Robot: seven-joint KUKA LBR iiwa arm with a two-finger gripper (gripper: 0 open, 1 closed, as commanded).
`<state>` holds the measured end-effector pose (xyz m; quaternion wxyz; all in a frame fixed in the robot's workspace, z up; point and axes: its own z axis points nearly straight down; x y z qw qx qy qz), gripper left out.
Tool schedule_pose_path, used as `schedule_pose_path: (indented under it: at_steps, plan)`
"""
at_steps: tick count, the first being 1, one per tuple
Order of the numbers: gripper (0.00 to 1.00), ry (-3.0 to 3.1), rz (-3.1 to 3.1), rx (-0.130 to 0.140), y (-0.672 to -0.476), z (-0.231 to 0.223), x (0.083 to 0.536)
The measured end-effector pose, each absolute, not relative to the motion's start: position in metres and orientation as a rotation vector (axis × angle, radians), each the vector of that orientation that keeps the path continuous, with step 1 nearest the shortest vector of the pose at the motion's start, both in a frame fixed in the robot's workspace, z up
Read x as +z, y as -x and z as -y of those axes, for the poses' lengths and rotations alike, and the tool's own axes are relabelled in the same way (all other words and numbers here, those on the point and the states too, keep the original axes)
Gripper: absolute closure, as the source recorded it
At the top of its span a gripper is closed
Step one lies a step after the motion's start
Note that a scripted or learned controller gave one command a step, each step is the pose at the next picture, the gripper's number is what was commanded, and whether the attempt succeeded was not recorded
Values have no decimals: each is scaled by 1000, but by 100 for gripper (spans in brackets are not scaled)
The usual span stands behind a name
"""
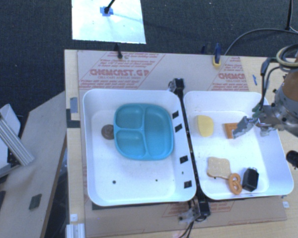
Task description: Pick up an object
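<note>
In the right bin [273, 152], my gripper [244, 125] hangs low near the far right side, right beside a small orange block [230, 130]. A yellow rounded piece [205, 126] lies to the left of that block. Nearer the front lie a tan toast slice [218, 167], an orange pretzel-shaped piece [234, 183] and a small black object [250, 179]. I see nothing lifted off the bin floor.
The left bin [97, 182] holds a blue divided plate [143, 131] and a small brown round item [108, 131] at its left. A black-marked ridge [185, 143] separates the bins. The arm [290, 103] comes in over the right bin's right edge.
</note>
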<state>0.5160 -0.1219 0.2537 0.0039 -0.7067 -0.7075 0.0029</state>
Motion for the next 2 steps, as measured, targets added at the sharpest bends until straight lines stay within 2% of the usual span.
schedule_pose_path:
  at_steps: [1,2]
  plan:
    - [0,2218,2227,-1,-518,122,259]
    - [0,2218,2221,3,-516,124,197]
